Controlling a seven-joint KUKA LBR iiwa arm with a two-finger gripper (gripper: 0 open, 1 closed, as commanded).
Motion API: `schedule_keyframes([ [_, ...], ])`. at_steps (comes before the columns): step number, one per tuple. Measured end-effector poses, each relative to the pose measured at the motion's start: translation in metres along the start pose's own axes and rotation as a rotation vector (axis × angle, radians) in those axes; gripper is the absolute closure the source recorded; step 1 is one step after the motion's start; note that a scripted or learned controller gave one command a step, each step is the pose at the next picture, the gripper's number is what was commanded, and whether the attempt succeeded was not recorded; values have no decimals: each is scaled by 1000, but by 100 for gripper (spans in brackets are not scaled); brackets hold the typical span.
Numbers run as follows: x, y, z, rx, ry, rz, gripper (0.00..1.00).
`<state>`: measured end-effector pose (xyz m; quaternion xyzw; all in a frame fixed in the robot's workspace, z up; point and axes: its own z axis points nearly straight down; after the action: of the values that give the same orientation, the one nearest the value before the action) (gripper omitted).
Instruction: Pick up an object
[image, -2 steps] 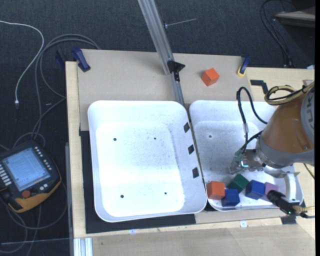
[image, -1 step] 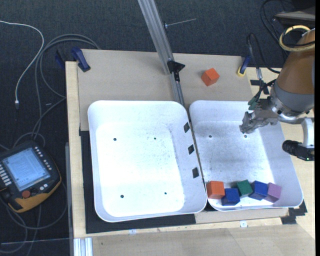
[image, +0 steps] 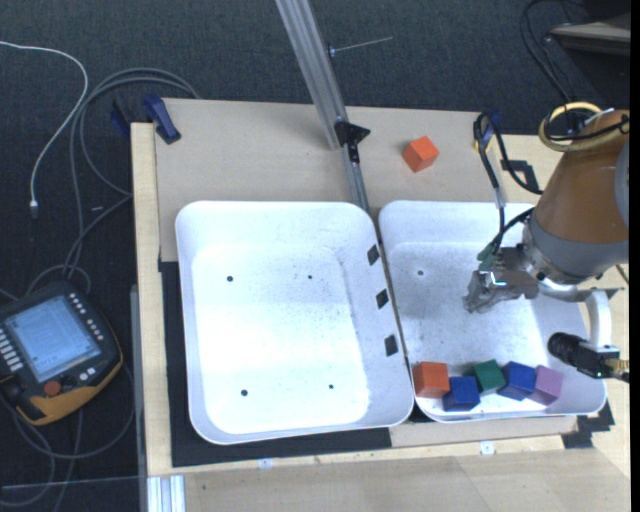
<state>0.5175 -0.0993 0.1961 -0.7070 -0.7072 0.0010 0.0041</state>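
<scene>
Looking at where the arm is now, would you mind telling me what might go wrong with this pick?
1. The blocks crowd the right bin's near edge: orange block, two blue blocks, green block and purple block touch or nearly touch, so a descent could catch two or push one away.
2. The gripper sits over bare floor, away from them; closing there would probably grab nothing.
3. Blocks beside the bin wall leave little room.
</scene>
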Motion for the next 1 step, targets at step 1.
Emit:
schedule_keyframes([
  [1,-34,58,-14,-14,-8,-1,100],
])
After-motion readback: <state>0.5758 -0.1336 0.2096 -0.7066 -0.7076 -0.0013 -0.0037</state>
